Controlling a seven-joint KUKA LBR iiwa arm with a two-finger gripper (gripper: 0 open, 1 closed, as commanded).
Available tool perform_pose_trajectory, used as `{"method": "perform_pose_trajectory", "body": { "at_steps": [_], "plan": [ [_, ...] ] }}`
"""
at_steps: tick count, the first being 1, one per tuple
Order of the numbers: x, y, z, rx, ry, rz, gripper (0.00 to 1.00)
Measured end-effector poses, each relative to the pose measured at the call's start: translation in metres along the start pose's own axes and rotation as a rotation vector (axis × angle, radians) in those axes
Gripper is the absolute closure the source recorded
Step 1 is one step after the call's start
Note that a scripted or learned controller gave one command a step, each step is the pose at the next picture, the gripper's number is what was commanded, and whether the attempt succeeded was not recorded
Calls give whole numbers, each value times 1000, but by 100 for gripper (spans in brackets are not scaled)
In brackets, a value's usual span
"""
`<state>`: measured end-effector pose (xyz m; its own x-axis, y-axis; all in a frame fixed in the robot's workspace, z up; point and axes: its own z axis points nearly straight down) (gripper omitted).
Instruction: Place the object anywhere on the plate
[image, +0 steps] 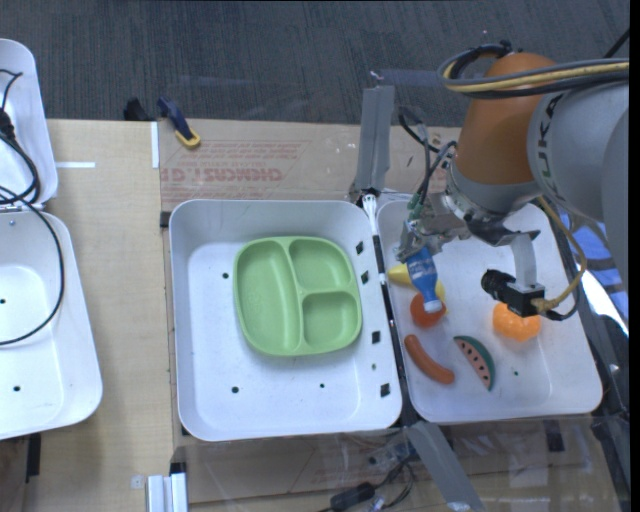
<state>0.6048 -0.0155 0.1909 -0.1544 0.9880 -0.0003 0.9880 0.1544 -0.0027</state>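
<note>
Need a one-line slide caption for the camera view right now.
Arm's claw over the right bin by a blue bottle; green plate waits in the left bin.

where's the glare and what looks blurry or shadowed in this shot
In the camera view, glare washes out the right bin along its right side; the green plate is evenly lit and sharp, with soft shading in its compartments; the arm casts a shadow around the hand, where the blue bottle looks slightly soft; the sausage and watermelon slice are crisp.
</note>
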Motion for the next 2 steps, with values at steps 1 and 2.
{"method": "perform_pose_trajectory", "body": {
  "at_steps": [1,2],
  "plan": [
    [78,17,0,-1,-1,-44,100],
    [78,17,0,-1,-1,-43,0]
  ]
}}
